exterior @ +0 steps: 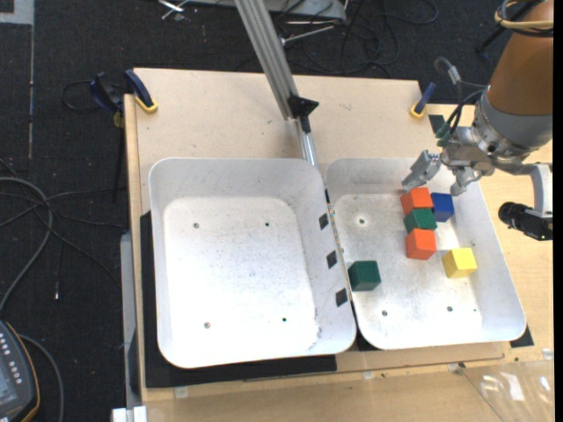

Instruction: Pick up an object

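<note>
My gripper point(441, 178) hangs over the back of the right bin point(387, 323), its two fingers spread apart with nothing between them. Just below the fingertips lies a cluster of blocks: an orange block point(416, 200), a blue block point(442, 206), a green block point(420, 220) and a second orange block point(420, 243). A yellow block point(459, 262) sits a little to the right of that cluster. A dark green block point(364, 275) lies apart, near the bin's left wall.
The left bin point(233, 262) stands beside the right one, sharing a raised middle rim. A slanted metal pole point(268, 47) crosses the back of the bench. Clamps sit at the bench's rear corners.
</note>
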### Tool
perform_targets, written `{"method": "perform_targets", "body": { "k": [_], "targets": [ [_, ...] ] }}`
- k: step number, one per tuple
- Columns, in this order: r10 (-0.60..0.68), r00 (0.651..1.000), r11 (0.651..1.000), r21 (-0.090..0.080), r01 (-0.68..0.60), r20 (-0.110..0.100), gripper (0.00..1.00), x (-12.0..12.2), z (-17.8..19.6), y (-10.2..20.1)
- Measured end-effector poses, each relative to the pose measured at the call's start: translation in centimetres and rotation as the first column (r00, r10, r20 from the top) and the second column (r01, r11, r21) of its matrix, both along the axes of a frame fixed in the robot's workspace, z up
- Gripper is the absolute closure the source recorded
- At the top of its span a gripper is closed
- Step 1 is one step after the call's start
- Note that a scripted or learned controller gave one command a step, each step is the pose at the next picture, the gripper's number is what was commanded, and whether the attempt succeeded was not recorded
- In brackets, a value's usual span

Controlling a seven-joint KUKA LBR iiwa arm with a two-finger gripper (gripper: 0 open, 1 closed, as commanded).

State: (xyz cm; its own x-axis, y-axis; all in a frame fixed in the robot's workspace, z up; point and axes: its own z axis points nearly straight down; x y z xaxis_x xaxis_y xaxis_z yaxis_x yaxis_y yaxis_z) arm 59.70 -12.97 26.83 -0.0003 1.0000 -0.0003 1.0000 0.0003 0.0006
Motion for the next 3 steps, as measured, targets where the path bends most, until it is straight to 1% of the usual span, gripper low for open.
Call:
{"method": "perform_targets", "body": {
  "k": [1, 2, 3],
  "targets": [
    [-0.004, 1.0, 1.0, 0.001, 0.004, -0.009, 0.0, -2.4, -12.3, -4.0],
    [0.001, 1.0, 1.0, -0.001, -0.001, -0.008, 0.0, 0.8, -17.4, -2.9],
    [-0.001, 1.0, 1.0, 0.0, 0.001, -0.002, 0.0, -2.5, -17.3, -0.5]
  ]
}}
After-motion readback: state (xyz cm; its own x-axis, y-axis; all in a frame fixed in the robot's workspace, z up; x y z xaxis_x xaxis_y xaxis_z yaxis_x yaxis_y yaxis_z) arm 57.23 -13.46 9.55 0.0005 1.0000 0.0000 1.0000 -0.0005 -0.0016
